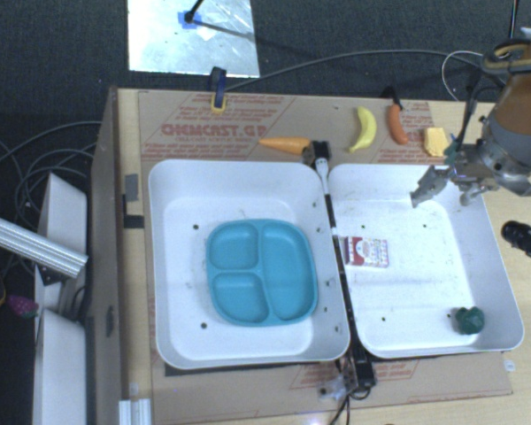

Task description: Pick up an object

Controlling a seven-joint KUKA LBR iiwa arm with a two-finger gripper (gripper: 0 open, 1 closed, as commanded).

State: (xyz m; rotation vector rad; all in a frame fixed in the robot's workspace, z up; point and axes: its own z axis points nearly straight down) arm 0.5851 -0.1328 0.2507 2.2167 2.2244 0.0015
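Camera view cuts off most of my arm at the right edge, so I see just the wrist and my tool [449, 184]. Its fingers are spread apart and pinch nothing; they hang over the back part of the right bin [491, 264]. A small carton [365, 253] lies near this bin's left wall, and a green object [467, 320], too blurred to name, sits in its front right corner.

Blue divided plate [261, 270] in left bin [173, 237]; small carton [366, 252] and green lump [467, 320] in right bin [500, 273] (well apart); gripper [447, 184] above, open.
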